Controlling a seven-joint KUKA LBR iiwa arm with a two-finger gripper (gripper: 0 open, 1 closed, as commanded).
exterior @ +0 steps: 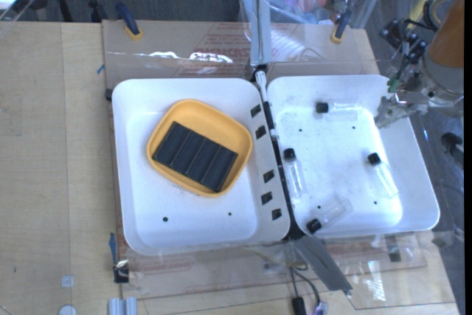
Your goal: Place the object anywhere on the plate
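Yellow plate [166,130] in left bin [133,181] carrying a dark ribbed block [195,156], four clear black-capped vials [382,172] scattered in right bin [413,210], tool [389,108] at that bin's right rim, grip state cannot be told.

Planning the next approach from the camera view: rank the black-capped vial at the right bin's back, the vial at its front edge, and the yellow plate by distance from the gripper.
Gripper is at the right bin's right rim.
1. Back vial, right bin's back.
2. Front vial, right bin's front edge.
3. Yellow plate, in the left bin.
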